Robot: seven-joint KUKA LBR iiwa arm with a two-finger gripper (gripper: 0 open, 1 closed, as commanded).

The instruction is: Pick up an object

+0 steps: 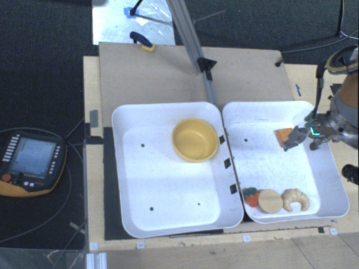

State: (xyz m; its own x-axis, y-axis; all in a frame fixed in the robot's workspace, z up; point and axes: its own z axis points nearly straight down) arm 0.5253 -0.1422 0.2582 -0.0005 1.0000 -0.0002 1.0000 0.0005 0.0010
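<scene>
A single fixed camera is looking down at a slant from above the bench (185, 77), standing well back and taking in both white bins (129, 206) across the frame's lower half.

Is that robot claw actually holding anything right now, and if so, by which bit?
It cannot be told. The gripper sits right at the orange wedge in the right bin, but the view doesn't show a hold.
</scene>
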